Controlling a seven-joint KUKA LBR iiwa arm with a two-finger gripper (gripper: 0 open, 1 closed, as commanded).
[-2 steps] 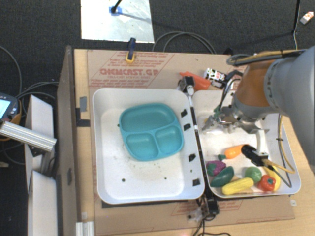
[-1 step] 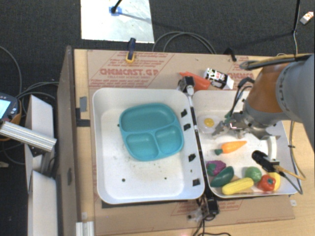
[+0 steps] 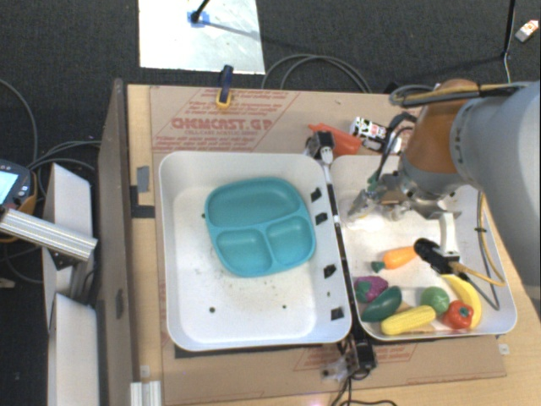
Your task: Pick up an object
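Orange plastic toy carrot (image 3: 397, 258) lies on its own around the middle of the right shallow white bin (image 3: 359, 239), and the rest of the pickable stuff is bunched along that bin's near wall. From left to right there's a purple plastic eggplant (image 3: 367, 288), a dark green plastic pepper (image 3: 383, 301), a yellow plastic corn cob (image 3: 408, 319), a round light green plastic fruit (image 3: 435, 299), a red plastic tomato (image 3: 458, 315) and a curved yellow plastic banana (image 3: 465, 293). Eggplant, pepper and corn are touching each other, and the tomato sits right against the banana.

The grey arm's end effector (image 3: 374, 203) is down in the far part of the same bin, close to its left wall. It's on the far side of the carrot and well apart from the bunch. Honestly can't tell if it's spread or pressed together.

The left shallow white bin (image 3: 190, 252) has a teal plastic divided plate (image 3: 258, 227) lying flat near its middle. Both bins sit on a brown cardboard sheet with red lettering (image 3: 228, 117) on the worktop.
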